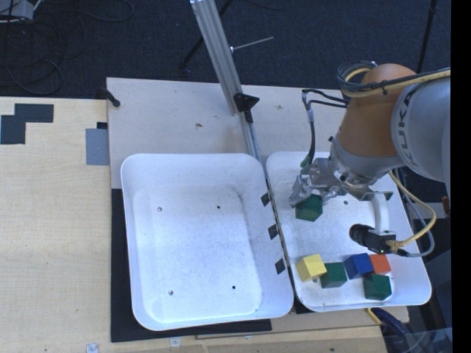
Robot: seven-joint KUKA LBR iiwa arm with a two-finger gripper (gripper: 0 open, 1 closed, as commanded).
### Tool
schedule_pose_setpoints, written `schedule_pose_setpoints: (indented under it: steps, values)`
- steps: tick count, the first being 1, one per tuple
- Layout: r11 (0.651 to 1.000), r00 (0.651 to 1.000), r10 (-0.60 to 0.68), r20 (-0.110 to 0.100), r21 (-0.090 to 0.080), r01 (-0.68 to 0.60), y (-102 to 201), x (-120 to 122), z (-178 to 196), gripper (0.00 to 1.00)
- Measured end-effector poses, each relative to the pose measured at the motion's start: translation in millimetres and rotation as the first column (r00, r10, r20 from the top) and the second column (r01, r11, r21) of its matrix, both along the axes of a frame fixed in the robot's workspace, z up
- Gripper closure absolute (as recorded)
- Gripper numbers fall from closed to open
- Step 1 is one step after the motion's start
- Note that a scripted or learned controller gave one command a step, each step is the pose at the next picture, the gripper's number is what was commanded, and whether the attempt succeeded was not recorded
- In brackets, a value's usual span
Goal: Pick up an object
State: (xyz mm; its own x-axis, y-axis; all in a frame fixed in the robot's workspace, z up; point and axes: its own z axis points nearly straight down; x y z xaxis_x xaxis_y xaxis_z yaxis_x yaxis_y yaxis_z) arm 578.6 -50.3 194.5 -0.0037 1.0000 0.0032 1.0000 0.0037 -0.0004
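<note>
My gripper (310,197) hangs over the upper left part of the right bin (416,291). A dark green cube (309,209) sits tilted between its fingertips, and the fingers are shut on it. The grey arm with its orange band comes in from the right above the bin. Along the near edge of the same bin lie a yellow cube (311,266), a second green cube (333,275), a blue cube (359,265), an orange cube (380,262) and a third green cube (377,287).
The left bin (132,197) stands beside the right one, with a divider carrying black clips (274,231) between them. A slanted aluminium post (221,57) rises behind the bins. Cables loop near the wrist on the right.
</note>
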Motion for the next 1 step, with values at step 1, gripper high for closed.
schedule_pose_setpoints:
  steps: [1]
  values:
    - [1.000,1.000,0.003,-0.001,-0.003,-0.003,79.9,34.0,-4.7,1.00]
